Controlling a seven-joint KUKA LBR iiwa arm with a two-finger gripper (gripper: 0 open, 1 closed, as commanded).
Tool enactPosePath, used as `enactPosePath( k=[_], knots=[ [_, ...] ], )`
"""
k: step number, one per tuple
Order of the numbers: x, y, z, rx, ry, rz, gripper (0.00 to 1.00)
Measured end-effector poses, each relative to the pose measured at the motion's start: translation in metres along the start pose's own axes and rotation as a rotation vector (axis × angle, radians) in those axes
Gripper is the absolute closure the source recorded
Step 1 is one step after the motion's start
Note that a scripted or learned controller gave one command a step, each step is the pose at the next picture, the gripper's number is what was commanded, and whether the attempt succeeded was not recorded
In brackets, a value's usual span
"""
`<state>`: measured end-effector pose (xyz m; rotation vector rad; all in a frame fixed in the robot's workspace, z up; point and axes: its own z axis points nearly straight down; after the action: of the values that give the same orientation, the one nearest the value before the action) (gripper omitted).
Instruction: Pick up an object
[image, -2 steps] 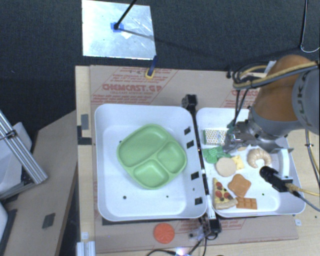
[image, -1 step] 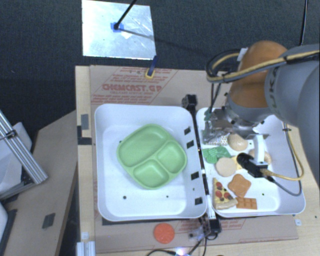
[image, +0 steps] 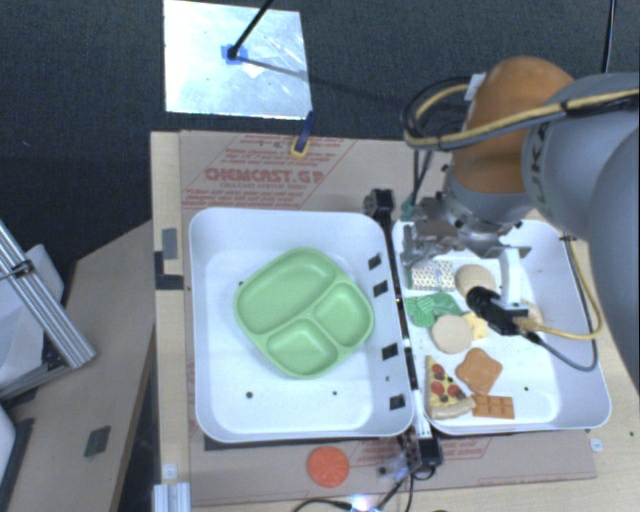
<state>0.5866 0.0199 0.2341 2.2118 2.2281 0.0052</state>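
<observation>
Approach step: end effector (image: 432, 262) low over right bin (image: 585, 400) food pile; jaw state indeterminate. Next: descend onto one item.

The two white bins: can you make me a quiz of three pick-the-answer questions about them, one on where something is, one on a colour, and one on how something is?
1. Where does the pizza slice lie?
A. Left bin
B. Right bin
C. On the bench

2. What colour is the divided plate?
A. Green
B. Blue
C. Red

3. How does the divided plate sit?
A. Upside down
B. Standing on its edge
C. Flat, compartments facing up

Answers: B, the slice rests at the right bin's front left corner. A, the plate is pale green. C, its three compartments face up in the left bin.
</observation>
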Motion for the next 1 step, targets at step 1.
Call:
enactPosePath(
  k=[1],
  knots=[
    [-0.0025, 0.0006, 0.0019, 0.002, -0.002, 0.002, 1.00]
  ],
)
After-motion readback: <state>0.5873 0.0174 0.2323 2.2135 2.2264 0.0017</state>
